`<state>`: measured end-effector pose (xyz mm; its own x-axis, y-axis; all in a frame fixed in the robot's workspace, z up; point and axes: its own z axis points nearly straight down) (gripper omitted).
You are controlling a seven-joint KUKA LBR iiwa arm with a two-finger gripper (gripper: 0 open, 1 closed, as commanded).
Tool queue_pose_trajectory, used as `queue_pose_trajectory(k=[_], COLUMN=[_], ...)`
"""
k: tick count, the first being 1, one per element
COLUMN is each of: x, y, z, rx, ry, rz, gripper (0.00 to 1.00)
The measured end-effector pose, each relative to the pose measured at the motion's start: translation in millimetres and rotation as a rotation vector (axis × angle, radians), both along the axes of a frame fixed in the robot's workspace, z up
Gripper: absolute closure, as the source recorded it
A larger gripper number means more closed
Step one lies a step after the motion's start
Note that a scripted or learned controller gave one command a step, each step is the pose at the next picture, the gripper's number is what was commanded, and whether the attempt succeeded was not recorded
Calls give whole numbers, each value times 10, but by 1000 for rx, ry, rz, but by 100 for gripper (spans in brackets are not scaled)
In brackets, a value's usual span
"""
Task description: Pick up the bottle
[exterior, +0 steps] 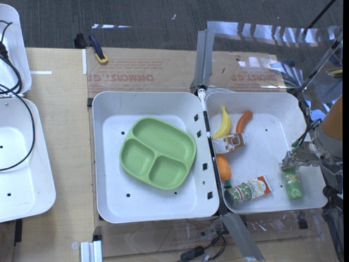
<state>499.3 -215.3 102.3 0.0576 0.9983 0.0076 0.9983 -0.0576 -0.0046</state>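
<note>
With the end effector [293, 162] directly above the green bottle [293, 185], finger state indeterminable, an off-centre descent could knock the bottle against the right bin [272, 111] wall.

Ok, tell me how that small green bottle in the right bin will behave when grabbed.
The green bottle looks like small, smooth plastic, so probably light and a bit slippery. It lies on its side under the gripper, so a nudge may roll it. The bin wall sits close, which could stop it.
</note>
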Motion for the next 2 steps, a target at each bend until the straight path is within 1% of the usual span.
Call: queue_pose_trajectory(k=[1,2], x=[309,543], y=[199,562], z=[-112,880], rx=[-8,-10], ry=[-3,-1], rz=[12,-161], gripper=[100,100])
